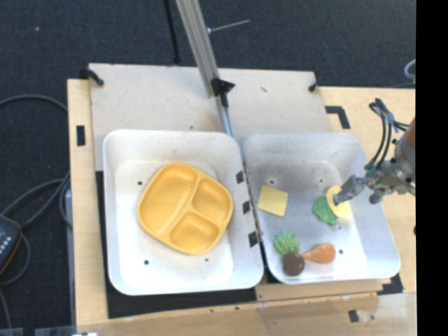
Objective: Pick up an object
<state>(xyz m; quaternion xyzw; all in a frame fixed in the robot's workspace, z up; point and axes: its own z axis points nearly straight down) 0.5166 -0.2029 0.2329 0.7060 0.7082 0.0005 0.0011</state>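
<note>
Nothing is lifted yet, as far as the view shows: every item lies on the floor of its bin. The left bin point(122, 187) carries a yellow divided plate point(185, 207). The right bin point(294, 152) carries a yellow square block point(273, 201) near its middle, a small green knobbly piece point(285, 242) toward the front, a brown ball point(292, 263) just below that, and an orange drumstick-shaped toy point(321, 253) beside the ball. Near the right wall sits a green toy point(324, 210) with a yellow piece point(340, 203) against it.

The gripper point(350, 191) reaches in from the right edge and is over that green and yellow pair, with one grey finger point(348, 190) crossing the yellow piece. Whether the tip touches it or is only above it, I cannot tell from this angle. How far the fingers are spread is also unclear, since the second finger is lost among the dark wrist parts and cables; no item can be seen clamped between them.

My judgement is that the task is at its approach stage: closing on a toy and raising it clear of the bin are both left to do.
</note>
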